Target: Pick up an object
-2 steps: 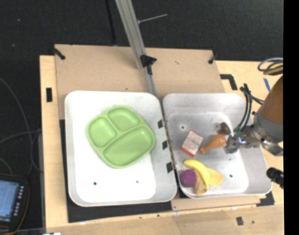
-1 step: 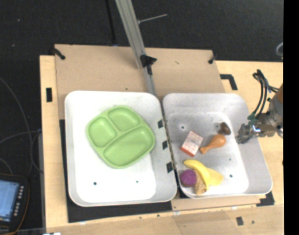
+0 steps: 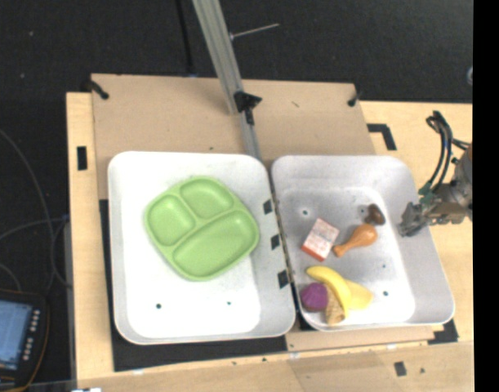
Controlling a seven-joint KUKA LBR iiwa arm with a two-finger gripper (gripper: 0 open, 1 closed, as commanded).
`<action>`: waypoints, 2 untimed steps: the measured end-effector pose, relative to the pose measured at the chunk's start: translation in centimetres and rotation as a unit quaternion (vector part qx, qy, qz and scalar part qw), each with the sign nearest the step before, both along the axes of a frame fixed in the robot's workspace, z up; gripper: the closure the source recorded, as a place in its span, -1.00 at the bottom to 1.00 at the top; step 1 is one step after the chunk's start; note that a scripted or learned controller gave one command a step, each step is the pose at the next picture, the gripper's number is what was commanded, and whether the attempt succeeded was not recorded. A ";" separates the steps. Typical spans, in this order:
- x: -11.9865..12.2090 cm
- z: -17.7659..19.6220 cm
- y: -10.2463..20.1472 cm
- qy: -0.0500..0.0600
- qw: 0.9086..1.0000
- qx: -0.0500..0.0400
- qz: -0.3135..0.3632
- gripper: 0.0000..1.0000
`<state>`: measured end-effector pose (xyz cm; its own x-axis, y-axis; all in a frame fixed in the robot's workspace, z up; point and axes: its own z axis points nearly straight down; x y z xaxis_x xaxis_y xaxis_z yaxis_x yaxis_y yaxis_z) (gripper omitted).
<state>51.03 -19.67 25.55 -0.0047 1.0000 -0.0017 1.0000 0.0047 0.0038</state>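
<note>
In the camera view the gripper [image 3: 414,217] hung at the right bin's [image 3: 412,260] right rim, probably poised to reach in; I could not tell how it was set or whether it had hold of anything. The pickable things lay loose in that bin: one banana [image 3: 340,286], one purple ball [image 3: 314,296], one small box [image 3: 320,238], one drumstick [image 3: 357,239], one dark piece [image 3: 375,214]. The left bin [image 3: 135,300] carried one green divided plate [image 3: 202,228], three compartments.

A single fixed camera looks down at a slant from well above the bench [image 3: 331,117], taking in both white bins [image 3: 135,219] mid-frame.
</note>
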 end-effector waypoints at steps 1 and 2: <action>0.6 -1.1 4.9 0.001 1.000 0.000 0.001 1.00; 1.5 -0.3 9.8 0.000 1.000 0.001 0.002 1.00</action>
